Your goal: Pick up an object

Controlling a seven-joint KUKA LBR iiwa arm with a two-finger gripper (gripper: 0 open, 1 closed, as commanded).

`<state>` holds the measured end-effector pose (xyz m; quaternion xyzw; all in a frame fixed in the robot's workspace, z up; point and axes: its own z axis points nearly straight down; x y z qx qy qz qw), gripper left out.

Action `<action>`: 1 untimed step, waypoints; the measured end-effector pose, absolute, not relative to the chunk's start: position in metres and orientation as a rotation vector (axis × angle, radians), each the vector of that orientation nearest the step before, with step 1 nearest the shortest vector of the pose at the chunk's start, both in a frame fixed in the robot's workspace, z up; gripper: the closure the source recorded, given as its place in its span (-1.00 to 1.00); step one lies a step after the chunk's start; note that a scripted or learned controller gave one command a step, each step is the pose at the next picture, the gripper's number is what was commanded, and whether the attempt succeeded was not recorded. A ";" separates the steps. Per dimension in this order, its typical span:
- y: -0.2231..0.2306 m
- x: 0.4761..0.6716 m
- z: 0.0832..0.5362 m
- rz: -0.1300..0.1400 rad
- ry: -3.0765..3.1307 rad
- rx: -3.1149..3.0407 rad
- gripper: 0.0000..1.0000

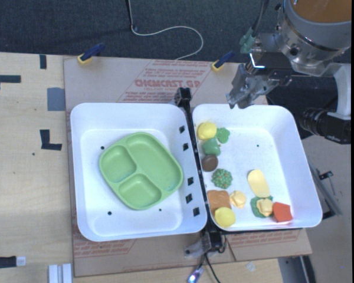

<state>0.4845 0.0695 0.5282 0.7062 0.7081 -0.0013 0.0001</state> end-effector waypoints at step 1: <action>-0.025 0.482 0.412 -0.017 2.216 2.237 1.00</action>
